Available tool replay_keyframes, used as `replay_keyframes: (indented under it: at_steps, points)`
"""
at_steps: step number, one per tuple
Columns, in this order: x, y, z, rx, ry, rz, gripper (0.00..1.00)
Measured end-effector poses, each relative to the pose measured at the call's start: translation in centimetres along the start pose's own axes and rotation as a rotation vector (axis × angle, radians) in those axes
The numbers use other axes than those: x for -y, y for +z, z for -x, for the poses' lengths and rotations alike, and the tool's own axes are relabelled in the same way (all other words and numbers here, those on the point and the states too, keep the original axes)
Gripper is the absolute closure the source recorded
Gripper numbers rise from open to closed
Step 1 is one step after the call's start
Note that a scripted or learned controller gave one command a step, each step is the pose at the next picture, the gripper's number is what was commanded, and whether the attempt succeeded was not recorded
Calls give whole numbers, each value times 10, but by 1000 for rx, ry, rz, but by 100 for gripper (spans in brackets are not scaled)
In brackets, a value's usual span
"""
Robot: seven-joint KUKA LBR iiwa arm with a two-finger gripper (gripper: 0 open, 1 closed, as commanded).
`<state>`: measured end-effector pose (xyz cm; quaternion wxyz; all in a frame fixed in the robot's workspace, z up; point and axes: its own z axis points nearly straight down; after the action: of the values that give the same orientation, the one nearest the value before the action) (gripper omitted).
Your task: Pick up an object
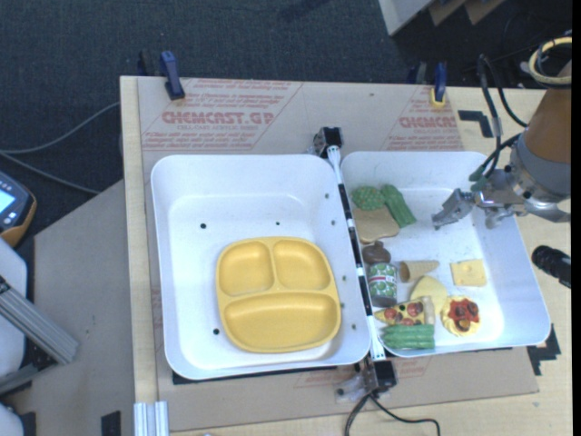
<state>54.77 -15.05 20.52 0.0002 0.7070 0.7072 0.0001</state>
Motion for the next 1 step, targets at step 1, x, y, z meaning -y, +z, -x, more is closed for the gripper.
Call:
replay_keyframes:
  at_steps: [1]
  points:
    - [-37, 126, -41, -3, -4, -1, 0]
